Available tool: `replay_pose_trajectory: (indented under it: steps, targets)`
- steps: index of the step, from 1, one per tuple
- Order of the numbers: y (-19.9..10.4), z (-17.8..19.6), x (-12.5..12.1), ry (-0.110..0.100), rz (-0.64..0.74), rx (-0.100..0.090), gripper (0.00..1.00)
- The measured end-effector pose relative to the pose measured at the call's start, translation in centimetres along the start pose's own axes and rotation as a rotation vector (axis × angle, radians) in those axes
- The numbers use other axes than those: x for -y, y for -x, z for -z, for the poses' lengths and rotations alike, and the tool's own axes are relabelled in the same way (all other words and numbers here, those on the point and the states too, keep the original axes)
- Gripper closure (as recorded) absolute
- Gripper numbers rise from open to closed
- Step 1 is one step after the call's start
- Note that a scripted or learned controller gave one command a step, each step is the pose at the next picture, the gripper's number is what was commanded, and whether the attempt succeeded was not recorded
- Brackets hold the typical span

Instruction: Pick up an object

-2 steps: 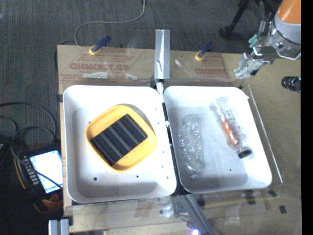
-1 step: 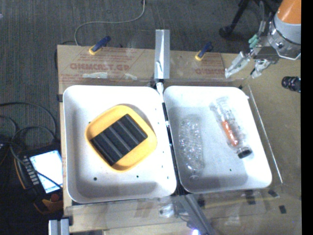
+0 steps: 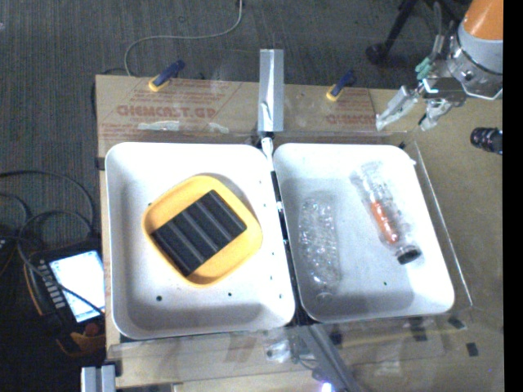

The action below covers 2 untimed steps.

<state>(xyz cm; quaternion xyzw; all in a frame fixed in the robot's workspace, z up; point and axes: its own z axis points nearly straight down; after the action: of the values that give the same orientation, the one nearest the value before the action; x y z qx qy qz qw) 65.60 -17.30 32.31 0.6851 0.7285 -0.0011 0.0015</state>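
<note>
A dark grey carpet with loose cables surrounds the surface, a brownish board carrying two shallow white bins side by side. The left bin holds a yellow tray-like object with a black ribbed insert, lying flat and turned at an angle near the bin's middle. The right bin holds two items: a crumpled clear plastic bottle lying along the bin's left side, and a clear tube with an orange part inside and a black cap lying diagonally toward the right, cap end nearer. The two are apart from each other. Two blue-and-yellow clamps sit on the far edge of the board. The tool hangs beyond the far right corner of the right bin, above the board, its fingers spread apart with nothing between them
</note>
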Motion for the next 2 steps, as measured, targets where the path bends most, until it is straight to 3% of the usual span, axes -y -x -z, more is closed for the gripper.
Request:
replay_pose_trajectory:
  steps: [1, 2]
  targets:
    - [-3.9, -9.7, 10.1, -0.003, 0.029, -0.005, 0.00]
    - [1.3, -15.1, 9.1, -0.002, 0.040, -0.003, 0.00]
